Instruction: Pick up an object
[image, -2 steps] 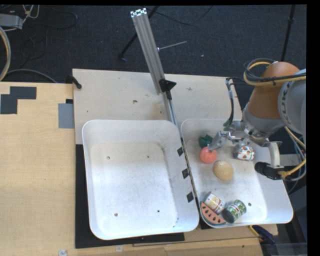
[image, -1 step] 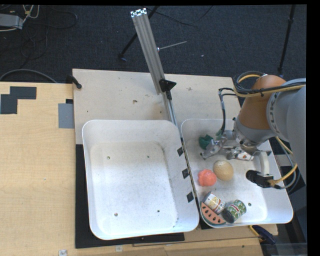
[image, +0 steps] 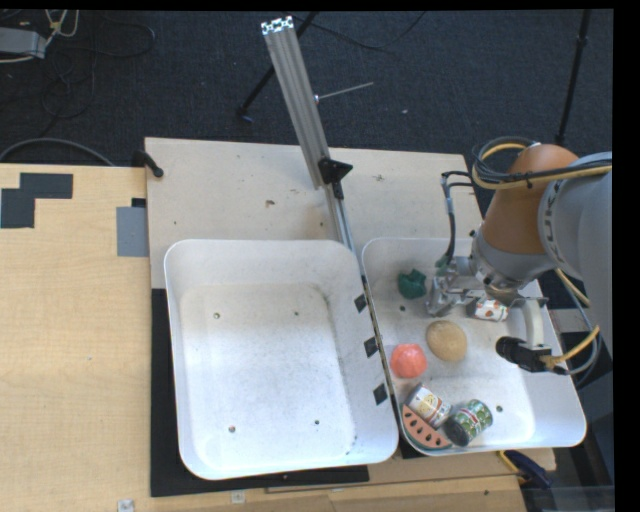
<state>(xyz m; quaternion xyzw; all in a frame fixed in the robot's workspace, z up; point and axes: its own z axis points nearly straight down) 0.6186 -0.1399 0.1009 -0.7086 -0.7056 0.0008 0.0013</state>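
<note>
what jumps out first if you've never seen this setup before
The grey arm with its orange band reaches in from the right, its gripper low over the right bin. That bin holds a cluster: a green object, a tan ball, an orange-red ball and cans near the front.

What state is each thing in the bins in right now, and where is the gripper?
gripper: low in the right bin, between the green and tan objects
green object: resting on the bin floor, left of the gripper
tan round object: resting just below the gripper
orange-red ball: resting near the divider
small can: lying on its side
green can: lying on its side
watermelon slice: lying flat at the near edge
left bin: sits level beside the right bin
</note>
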